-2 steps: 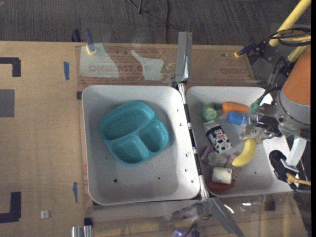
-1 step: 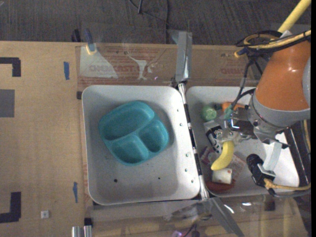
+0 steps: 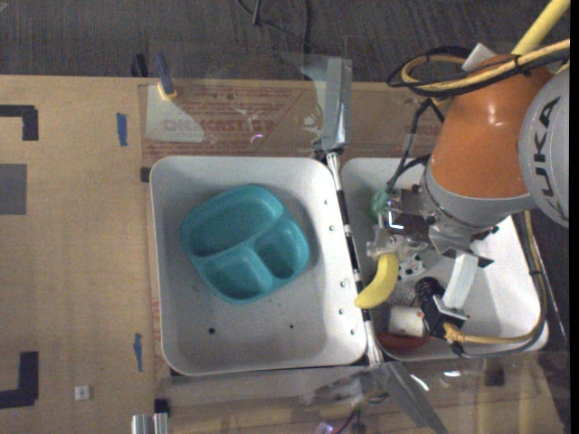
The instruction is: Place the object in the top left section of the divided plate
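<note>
Dark carpeted floor up top, tan cardboard-covered bench [image 3: 72, 269] below it with black corner marks and blue tape bits; a clear plastic sheet [image 3: 240, 107] lies behind the bins.

Left bin [image 3: 181, 333]: white, shallow; holds the teal divided plate [image 3: 244, 240], lying skewed, three sections, all bare; the largest section runs along the plate's upper left, two smaller ones toward lower right; plate sits well apart from the arm.

Right bin [image 3: 516, 306]: cluttered; the banana [image 3: 379, 282] lies near this bin's left wall, just past the divider between the bins; long axis runs slanted, lower left to upper right, upper tip toward the gripper; below it a white cylinder-like item [image 3: 405, 320] over a dark red dish [image 3: 403, 340]; a green item [image 3: 380, 204] higher up, partly hidden.

Gripper [image 3: 395, 235] hangs under the grey and orange arm [image 3: 488, 143], just above the banana's upper end; cannot tell its state, the wrist hardware blocks it; cannot tell whether it touches the banana either.

Judgement: banana is likely the task's object, not yet lifted; it lies just below and slightly left of the gripper, so the grasp is a short drop; then a long carry leftward over the divider to the plate's upper left section.
</note>
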{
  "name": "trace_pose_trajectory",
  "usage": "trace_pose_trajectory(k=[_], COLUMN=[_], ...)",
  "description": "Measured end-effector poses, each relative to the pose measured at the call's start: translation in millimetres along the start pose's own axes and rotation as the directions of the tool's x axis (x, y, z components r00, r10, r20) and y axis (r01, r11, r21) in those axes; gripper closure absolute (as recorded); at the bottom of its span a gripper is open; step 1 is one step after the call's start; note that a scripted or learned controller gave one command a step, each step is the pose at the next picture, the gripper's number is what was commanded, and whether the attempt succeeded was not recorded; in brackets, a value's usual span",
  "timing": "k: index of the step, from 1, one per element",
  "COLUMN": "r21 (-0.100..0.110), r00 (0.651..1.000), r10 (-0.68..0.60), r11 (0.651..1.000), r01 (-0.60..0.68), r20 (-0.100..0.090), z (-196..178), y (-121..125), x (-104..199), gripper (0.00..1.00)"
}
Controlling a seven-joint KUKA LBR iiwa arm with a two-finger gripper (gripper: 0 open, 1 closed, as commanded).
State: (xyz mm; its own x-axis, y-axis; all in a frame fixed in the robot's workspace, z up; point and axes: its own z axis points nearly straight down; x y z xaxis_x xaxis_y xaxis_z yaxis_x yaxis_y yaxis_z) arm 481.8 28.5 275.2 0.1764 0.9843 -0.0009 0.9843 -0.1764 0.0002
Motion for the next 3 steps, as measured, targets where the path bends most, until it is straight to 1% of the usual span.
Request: trace_pose_trajectory(k=[1, 2, 3], r21=[0.0, -0.001, 0.003], r00=[0.991, 1.0, 0.997], r10=[0.134, -0.012, -0.075], r11=[0.991, 1.0, 0.997], r01=[-0.134, 0.012, 0.075], r20=[0.0, 0.0, 0.0], z=[30, -2, 51], y=[39, 30, 46], x=[58, 107, 46], gripper=[1.0, 1.0, 1.0])
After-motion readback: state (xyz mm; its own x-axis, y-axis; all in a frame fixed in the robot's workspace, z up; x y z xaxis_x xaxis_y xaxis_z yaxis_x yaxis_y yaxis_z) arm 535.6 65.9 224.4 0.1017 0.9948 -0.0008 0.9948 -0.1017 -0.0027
